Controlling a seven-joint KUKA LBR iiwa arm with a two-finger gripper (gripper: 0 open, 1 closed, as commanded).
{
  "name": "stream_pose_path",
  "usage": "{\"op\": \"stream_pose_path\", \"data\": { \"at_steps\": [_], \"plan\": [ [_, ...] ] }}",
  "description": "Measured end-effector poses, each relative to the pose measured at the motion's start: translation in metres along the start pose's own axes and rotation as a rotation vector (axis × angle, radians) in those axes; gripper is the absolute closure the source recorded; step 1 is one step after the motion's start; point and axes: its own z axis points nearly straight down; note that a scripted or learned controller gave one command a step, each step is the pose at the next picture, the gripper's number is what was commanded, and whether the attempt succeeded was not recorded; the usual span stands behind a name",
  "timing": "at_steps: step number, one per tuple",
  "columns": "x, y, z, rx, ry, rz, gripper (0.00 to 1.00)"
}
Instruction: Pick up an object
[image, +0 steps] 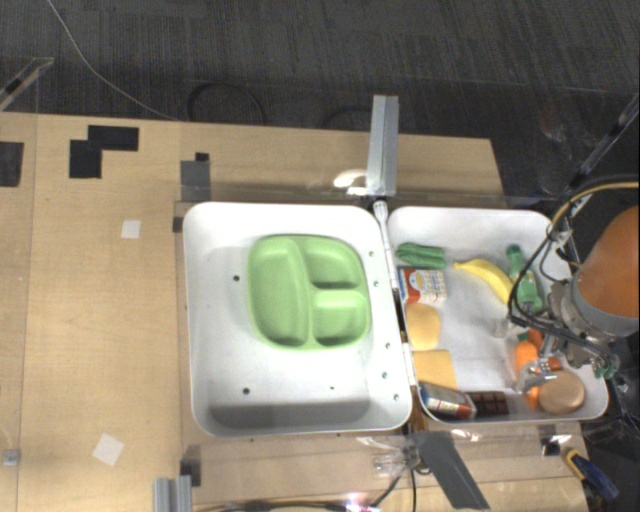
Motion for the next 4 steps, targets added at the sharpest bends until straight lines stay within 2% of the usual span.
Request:
{"op": "stream_pose_path", "data": {
  "at_steps": [1,2,3,4],
  "plan": [
    [0.004,-0.002,0.0,0.002,-0.001,-0.04,0.0],
    [-0.093,0.022,0.003,-0.005,0.004,-0.25,0.0],
    [-0.039,0.015,0.001,-0.002,0.005,-0.043,0.0],
    [0.003,0.022,0.0,0.001,0.0,0.158,0.0]
  ]
}}
